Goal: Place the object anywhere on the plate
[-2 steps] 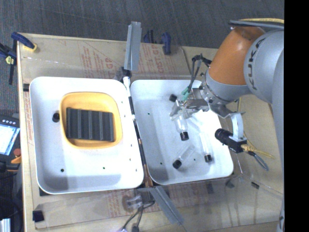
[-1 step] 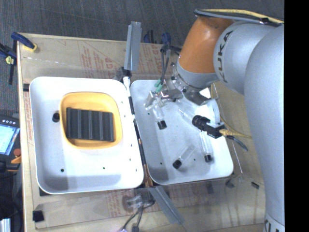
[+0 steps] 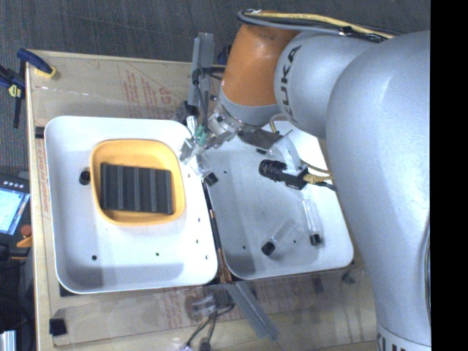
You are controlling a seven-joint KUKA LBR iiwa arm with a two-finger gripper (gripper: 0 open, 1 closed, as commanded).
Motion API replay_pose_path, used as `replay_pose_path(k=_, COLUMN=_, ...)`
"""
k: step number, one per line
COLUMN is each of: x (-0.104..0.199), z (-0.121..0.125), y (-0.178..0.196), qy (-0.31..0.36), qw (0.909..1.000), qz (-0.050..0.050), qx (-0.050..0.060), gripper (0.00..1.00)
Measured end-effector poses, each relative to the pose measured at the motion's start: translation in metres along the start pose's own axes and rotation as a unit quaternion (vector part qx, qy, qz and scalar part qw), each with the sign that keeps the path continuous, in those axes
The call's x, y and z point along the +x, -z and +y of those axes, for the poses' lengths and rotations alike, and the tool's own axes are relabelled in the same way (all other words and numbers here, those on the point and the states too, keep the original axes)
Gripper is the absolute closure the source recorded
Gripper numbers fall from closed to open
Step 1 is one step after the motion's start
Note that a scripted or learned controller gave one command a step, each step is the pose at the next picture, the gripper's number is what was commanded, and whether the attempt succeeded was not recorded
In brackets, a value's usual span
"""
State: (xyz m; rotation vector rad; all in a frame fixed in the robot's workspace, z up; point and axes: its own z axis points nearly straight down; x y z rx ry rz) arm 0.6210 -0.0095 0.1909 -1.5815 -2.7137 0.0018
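Observation:
A yellow square plate (image 3: pixel 110 159) lies in the left bin (image 3: pixel 73 254). A dark ribbed rectangular object (image 3: pixel 139 187) rests flat on the middle of the plate. My gripper (image 3: pixel 197 150) hangs over the divide between the two bins, at their far end, just right of the plate's upper right corner. It is apart from the dark object, and I see nothing held in it. The orange band (image 3: pixel 252 68) and the grey arm rise behind it to the right.
A small black piece (image 3: pixel 85 176) lies in the left bin, left of the plate. The right bin (image 3: pixel 248 218) holds two clear vials (image 3: pixel 278 238) (image 3: pixel 312 224) near its front. A black cable plug (image 3: pixel 281 172) hangs off the arm above it.

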Motion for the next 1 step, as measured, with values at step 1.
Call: replay_pose_path(k=1, x=-0.0003, z=-0.0001, y=0.0001, qy=0.000, qw=1.0000, qz=0.000, qx=0.000, gripper=0.00)
